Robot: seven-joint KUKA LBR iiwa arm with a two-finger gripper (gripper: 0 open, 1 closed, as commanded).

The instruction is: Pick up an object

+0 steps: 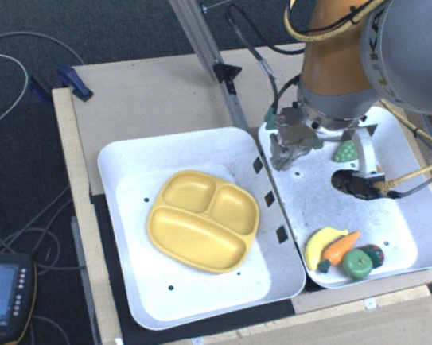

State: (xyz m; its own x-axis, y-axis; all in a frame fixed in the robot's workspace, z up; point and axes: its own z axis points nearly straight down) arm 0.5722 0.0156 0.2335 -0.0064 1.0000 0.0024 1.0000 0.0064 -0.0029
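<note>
Hand [285, 152] sits over the upper-left of the right bin [317, 201], holding nothing; can't tell how far it's spread. Banana [321, 243], carrot [341, 248] and green apple [358, 264] bunched at that bin's near edge. Yellow divided plate [203, 221] in left bin [131, 220].

banana [321, 245], carrot [342, 248], green fruit [358, 264] in right bin's [428, 248] near corner
</note>
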